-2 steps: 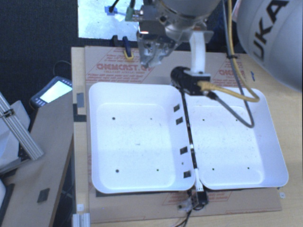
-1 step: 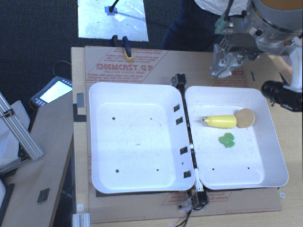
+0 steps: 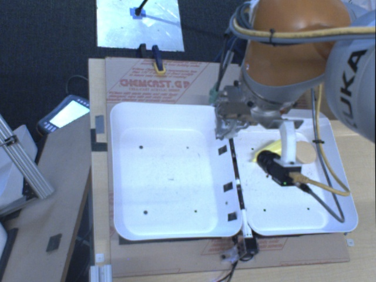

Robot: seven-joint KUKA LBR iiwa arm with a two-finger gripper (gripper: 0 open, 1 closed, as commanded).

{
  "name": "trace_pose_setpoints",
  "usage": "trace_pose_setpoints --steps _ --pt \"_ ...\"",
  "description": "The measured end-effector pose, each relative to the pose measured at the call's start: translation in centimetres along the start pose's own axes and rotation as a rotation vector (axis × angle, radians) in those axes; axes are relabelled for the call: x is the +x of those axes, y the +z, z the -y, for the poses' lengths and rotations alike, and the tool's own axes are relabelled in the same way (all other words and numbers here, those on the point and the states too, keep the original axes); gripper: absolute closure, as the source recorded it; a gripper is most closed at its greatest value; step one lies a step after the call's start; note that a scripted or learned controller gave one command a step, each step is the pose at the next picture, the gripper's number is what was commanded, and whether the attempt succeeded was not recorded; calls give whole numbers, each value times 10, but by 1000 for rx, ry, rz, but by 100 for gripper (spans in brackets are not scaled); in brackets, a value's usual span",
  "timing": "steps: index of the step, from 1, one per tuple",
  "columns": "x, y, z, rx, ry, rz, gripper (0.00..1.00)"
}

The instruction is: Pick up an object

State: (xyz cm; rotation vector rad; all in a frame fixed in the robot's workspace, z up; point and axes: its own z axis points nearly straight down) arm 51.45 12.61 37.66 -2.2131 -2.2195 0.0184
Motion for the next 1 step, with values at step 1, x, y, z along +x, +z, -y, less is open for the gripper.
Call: trace_pose_setpoints --steps 1 --pt "24 -94 30 -24 -4 -8 100"
